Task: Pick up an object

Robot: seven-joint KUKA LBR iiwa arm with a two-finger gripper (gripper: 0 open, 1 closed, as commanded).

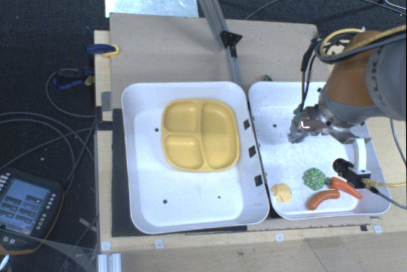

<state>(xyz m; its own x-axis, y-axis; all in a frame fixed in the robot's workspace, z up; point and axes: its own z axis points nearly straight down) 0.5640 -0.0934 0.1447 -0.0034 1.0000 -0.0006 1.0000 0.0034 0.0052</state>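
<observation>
A brown bench stands on a dark floor, with wires lying around it. Two white bins sit side by side on the bench.

The left bin holds a yellow plate with four parts. Nothing lies on the plate.

The right bin holds the small toy foods. They are bunched in the near corner: a green broccoli toy, an orange carrot just beside it, a red-orange sausage touching the carrot, and a little yellow lump a bit apart from them. I think they sit loose like this so the robot can pick any one.

The big grey and orange arm comes in from the right. Its claw is down low over the bare middle of the right bin. It is apart from the toys. I cannot tell if the claw is open or closed, and I see no toy in it.

The broccoli looks closest, so the claw would need to go toward the near corner to grab something.
</observation>
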